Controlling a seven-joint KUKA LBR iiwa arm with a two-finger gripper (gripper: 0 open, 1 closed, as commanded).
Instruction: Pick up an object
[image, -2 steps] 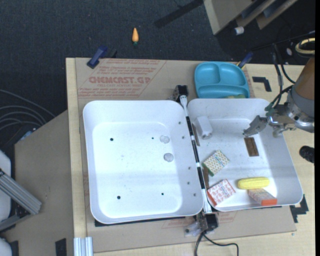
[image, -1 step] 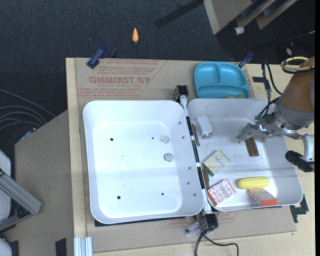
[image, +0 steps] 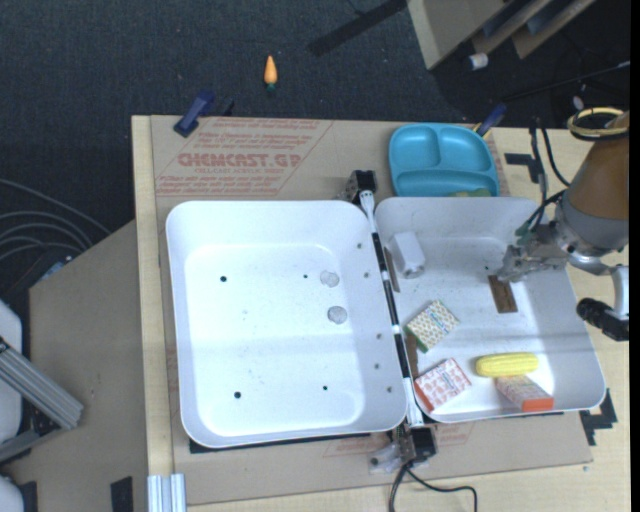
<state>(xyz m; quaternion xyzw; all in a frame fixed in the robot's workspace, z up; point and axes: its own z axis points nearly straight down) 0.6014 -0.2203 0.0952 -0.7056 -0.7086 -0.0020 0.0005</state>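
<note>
The right bin (image: 470, 215) holds several objects. A pale grey block (image: 407, 252) lies near its left wall. A speckled box (image: 432, 324) and a red-and-white packet (image: 442, 383) sit lower down. A yellow corn cob (image: 505, 365) rests above an orange-pink block (image: 524, 392). A small brown piece (image: 503, 295) lies right of centre. My gripper (image: 517, 262) hangs low over the bin's right side, just above and right of that brown piece.
The left bin (image: 200, 300) holds two small round discs (image: 333, 297) near its right wall. A blue divided tray (image: 443, 160) stands behind the right bin. A blue clip (image: 192, 115) sits at the board's far left corner. The grey arm (image: 600, 200) enters from the right.
</note>
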